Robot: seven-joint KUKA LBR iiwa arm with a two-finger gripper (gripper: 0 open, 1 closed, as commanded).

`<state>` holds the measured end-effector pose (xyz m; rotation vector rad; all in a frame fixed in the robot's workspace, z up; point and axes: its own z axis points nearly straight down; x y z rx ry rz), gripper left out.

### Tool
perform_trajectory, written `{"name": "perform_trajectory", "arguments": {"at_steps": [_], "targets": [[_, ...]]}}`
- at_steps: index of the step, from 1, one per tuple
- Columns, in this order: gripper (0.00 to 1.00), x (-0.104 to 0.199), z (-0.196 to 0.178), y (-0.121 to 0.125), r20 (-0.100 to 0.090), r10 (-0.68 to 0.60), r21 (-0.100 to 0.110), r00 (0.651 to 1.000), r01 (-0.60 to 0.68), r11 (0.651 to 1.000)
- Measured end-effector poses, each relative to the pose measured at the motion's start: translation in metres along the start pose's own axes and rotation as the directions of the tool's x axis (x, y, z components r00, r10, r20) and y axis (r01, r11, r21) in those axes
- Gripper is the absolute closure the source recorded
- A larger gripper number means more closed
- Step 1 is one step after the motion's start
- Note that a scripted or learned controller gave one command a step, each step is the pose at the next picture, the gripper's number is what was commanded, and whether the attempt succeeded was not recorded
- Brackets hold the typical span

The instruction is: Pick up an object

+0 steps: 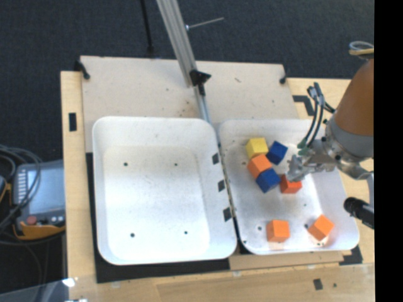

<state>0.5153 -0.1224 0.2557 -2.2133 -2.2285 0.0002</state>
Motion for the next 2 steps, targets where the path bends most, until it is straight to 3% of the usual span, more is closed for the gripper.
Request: {"name": "perform_trajectory", "arguments": {"at_steps": [2], "targets": [[1.0, 0.09, -0.006, 0.033, -0.001, -0.001, -0.003, 1.0, 0.001, 1.0]]}}
